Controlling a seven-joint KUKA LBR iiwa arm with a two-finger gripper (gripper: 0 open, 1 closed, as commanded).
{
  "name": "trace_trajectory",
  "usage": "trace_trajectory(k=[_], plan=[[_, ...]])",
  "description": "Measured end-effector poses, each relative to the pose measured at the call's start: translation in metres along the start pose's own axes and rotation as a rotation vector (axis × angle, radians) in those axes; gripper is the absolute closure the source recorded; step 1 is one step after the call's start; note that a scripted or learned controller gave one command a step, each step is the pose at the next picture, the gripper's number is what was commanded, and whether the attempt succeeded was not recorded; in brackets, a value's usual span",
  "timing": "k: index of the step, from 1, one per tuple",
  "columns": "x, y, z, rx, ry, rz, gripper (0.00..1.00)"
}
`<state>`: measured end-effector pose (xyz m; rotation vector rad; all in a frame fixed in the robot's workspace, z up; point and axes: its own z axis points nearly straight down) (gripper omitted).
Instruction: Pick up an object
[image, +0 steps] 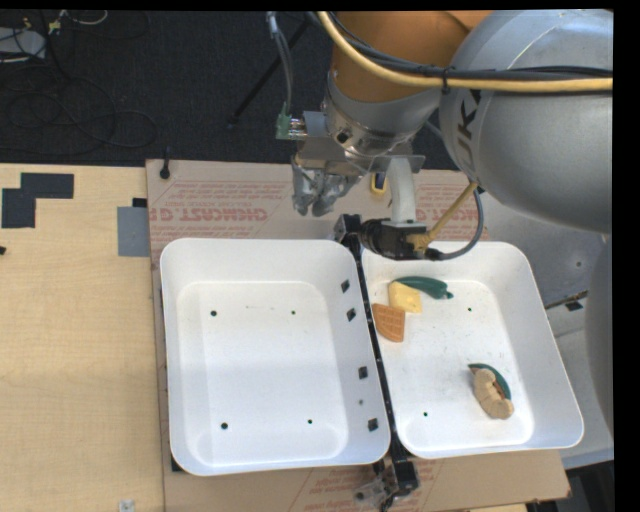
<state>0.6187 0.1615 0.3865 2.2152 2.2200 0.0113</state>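
1. Gripper (318, 196) hangs above the far edge of the left bin (190, 262), over the cardboard; nothing seen between its fingers, which look pressed close together, though the view is blurry.
2. Right bin (540, 300) holds a yellow block (405, 297) touching an orange waffle piece (390, 323).
3. Green leaf-shaped piece (424, 287) just beside the block.
4. Tan and green object (491, 390) lies well apart, near the bin's right wall.

cardboard sheet (240, 205) under both bins | wooden bench (70, 350) at left | black cables (80, 90) on dark floor
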Motion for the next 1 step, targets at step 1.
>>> trace_trajectory(k=[1], plan=[[0.0484,0.0157,0.1199,0.019,-0.003,-0.001,1.0]])
